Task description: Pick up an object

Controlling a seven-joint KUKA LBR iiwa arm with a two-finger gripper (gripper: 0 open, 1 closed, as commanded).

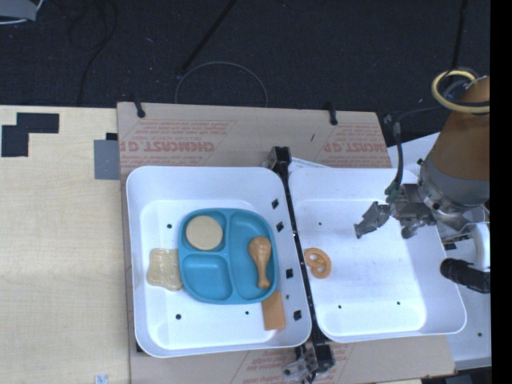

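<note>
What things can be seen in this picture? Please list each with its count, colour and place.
bins: 2, white, side by side on the bench
divided plate: 1, blue, in the left bin
round cookie: 1, tan, in the plate's upper left compartment
drumstick: 1, tan, in the plate's right compartment
bread slice: 1, pale beige, in the left bin, at the plate's left edge
flat stick: 1, orange-brown, in the left bin, below the plate
pretzel: 1, orange, in the right bin near the divider
gripper: 1, grey, over the right bin, up and right of the pretzel
</note>
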